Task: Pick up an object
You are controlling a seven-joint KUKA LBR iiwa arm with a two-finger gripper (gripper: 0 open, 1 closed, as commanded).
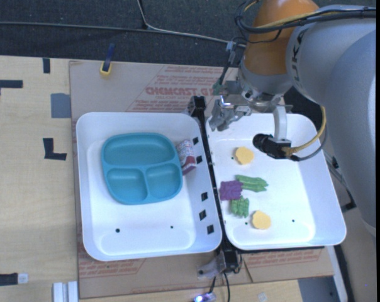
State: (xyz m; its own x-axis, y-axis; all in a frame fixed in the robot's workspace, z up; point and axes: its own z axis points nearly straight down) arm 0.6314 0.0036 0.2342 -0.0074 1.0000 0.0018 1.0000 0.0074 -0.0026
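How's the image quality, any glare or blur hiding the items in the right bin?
Camera view: even, soft lighting, no harsh glare on the right bin; the yellow piece, purple piece and green pieces read clearly though slightly soft; the gripper is dim and blurry, its details unclear.

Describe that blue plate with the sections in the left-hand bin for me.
The blue plate is a teal tray that looks like smooth plastic, with rounded corners and three sunken compartments: one long one across the top and two smaller ones below. It lies flat and right side up, turned slightly askew, on the floor of the left bin, towards its upper part. Nothing sits in its compartments. A small red and white object lies against its right edge, though whether they touch is unclear.
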